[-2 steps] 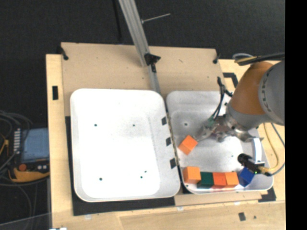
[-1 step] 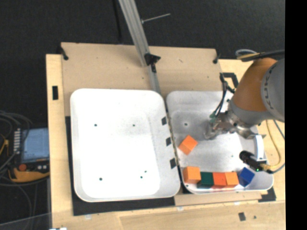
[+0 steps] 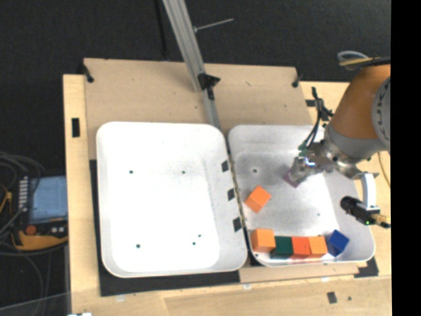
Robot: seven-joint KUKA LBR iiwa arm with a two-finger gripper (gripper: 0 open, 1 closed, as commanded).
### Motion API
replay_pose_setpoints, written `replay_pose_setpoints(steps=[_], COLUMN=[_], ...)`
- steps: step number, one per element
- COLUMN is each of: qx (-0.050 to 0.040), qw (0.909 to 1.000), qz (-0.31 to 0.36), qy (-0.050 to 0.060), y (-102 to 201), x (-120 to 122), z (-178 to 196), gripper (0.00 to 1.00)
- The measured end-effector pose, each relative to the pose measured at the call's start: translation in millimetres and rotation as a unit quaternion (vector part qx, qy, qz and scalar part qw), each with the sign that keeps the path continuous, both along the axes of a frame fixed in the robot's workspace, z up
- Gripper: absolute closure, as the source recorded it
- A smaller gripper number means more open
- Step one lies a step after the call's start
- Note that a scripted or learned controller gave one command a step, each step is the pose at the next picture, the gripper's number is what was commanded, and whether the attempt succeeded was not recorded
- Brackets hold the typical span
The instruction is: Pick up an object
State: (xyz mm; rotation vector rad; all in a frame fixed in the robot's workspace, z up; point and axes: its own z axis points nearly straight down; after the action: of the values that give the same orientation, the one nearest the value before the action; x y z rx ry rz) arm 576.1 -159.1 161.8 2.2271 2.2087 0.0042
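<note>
The arm reaches in from the right, its end effector (image 3: 297, 174) low over the right bin (image 3: 276, 140); whether it is spread or pinched cannot be told. An orange block (image 3: 258, 199) lies near it, turned corner-on to the bin walls. Along the bin's near wall sits a row: orange block (image 3: 264, 239), green block (image 3: 283, 246), orange blocks (image 3: 309, 245), blue block (image 3: 337, 241) tilted. The left bin (image 3: 164, 196) lies alongside on the desk (image 3: 131, 71).

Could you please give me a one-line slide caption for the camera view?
Gripper poised over the right bin, above a lone orange block and a row of blocks.
</note>
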Motion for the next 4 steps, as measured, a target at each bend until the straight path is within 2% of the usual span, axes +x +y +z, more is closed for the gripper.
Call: replay_pose_setpoints(steps=[1, 2, 3, 4], qx=[-0.0005, 0.0000, 0.0014, 0.0012], qw=[1.0000, 1.0000, 1.0000, 1.0000], qz=[0.005, 0.006, 0.008, 0.008], qy=[-0.002, 0.000, 0.002, 0.002], y=[-4, -5, 47, 105], x=[0, 1, -1, 9], z=[65, 106, 112, 110], gripper=[1.00, 1.00, 1.00, 1.00])
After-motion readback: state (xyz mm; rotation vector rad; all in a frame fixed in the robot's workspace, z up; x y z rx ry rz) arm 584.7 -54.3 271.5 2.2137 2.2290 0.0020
